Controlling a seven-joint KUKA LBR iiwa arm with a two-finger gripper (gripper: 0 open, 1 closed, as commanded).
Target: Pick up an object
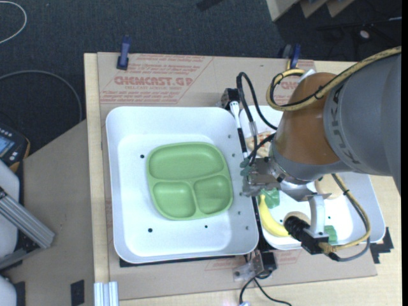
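Dark carpet w/ loose cables surrounds a bench (159,75) covered by brown board printed w/ red lettering. Two shallow white bins sit side by side on it. Left bin (127,190) holds a light-green divided plate (189,180), three compartments, lying flat near the bin's middle. Right bin (363,215) is mostly covered by the arm (331,126), grey w/ orange band, reaching in from the right. Gripper (260,182) hangs over the right bin's left edge, close to the divider between bins; can't tell its state. Just below it in the right bin: a yellow banana (271,225), curved, lying along the bin's left side, and a small green object (273,199) touching its upper end. Black cables loop round the wrist.
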